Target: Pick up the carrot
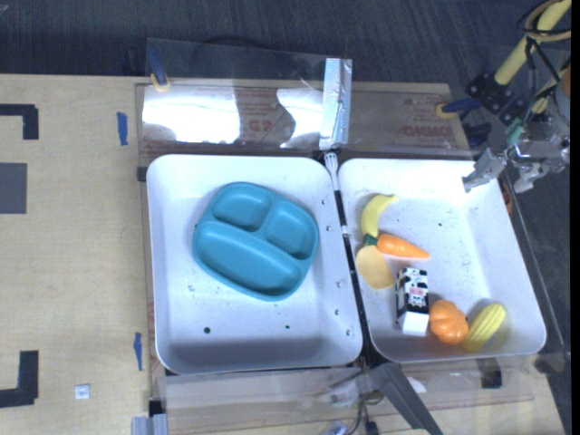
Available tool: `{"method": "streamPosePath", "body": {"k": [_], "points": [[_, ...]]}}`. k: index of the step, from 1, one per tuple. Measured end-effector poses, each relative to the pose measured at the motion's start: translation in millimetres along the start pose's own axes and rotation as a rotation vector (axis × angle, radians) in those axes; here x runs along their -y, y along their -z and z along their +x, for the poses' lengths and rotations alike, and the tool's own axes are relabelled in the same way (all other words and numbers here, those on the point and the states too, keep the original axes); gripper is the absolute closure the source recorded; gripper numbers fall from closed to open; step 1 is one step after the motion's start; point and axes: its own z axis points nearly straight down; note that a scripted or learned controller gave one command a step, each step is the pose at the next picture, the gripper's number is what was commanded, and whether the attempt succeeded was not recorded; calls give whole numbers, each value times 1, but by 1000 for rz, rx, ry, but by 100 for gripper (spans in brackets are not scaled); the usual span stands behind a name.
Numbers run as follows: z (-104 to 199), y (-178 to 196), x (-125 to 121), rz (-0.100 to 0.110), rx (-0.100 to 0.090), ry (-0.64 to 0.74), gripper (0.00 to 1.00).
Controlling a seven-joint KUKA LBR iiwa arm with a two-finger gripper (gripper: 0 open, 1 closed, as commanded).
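Nearest the camera, along the front wall of the right bin (521, 243), sit the things I must not disturb: a small orange pumpkin (447, 322), a yellow corn cob (487, 324) just beside it on the right, and a black-and-white milk carton (412, 299) touching the pumpkin's left side. Behind the carton lies the carrot (400, 246) — orange, lying flat, its point aimed right and slightly toward the front. Its thick end sits close against a pale lemon (373, 266) and just below a banana (375, 212).

The left bin (172, 270) holds a blue divided plate (256, 238), no concern for this step.

Farthest off, at the right bin's back corner, hangs my gripper (494, 166), well apart from the carrot and carrying nothing. Whether it is wide or narrow I cannot tell from here.

My judgement is that the approach is the step in hand. I would come in above the carrot's middle or a little toward its tip — the side away from the lemon and banana — and set my closing direction across its narrow width. The carton is near on the front side, so a straight descent with little sideways drift looks safest.
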Motion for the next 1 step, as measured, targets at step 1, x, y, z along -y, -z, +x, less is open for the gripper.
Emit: {"method": "streamPosePath", "body": {"k": [1], "points": [[45,-75,7,3,-2,349,0]]}}
